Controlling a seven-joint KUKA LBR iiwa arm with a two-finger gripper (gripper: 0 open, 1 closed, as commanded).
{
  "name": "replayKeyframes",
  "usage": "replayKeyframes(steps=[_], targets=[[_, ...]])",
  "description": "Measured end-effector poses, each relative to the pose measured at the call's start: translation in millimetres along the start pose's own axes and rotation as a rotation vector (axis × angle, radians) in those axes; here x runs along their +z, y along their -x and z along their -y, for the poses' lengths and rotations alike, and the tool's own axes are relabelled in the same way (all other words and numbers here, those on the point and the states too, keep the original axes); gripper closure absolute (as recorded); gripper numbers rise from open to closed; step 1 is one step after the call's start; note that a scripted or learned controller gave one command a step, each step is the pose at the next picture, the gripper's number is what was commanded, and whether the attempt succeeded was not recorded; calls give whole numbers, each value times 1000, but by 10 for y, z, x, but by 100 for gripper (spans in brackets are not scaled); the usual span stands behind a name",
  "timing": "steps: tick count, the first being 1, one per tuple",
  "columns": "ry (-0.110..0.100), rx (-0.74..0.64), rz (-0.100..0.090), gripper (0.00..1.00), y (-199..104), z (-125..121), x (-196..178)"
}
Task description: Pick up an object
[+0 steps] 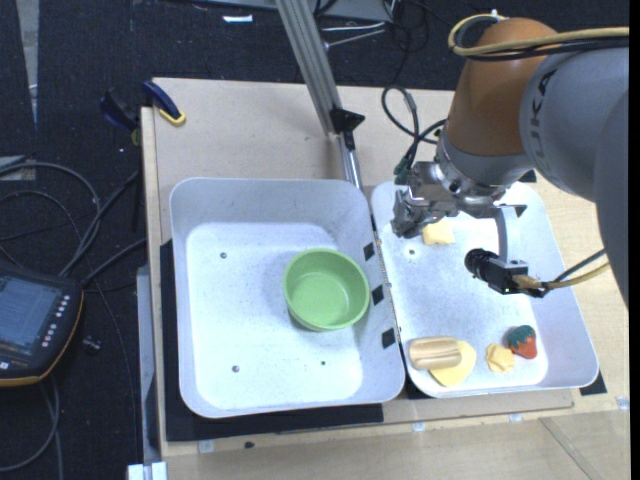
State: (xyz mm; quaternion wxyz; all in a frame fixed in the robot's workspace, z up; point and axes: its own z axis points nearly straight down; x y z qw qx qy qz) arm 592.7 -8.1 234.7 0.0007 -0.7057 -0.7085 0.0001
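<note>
The bench (250, 128) looks like pale matt wood. Both bins (200, 268) (560, 298) seem smooth white plastic, faintly speckled. The green bowl (326, 288) is smooth, slightly glossy plastic. The arm (585, 118) has matt grey casing and a glossy orange band (495, 83); the end effector (415, 213) looks metallic.

A bowl (325, 288) sits in the left bin (200, 268). Toy foods lie in the right bin (560, 268): a hot dog (436, 352) near, a cheese piece (437, 234) far.
</note>
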Motion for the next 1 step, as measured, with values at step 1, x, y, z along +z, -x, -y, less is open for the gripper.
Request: replayKeyframes(steps=[1], targets=[[0,-1,0,100,-575,-152,59]])
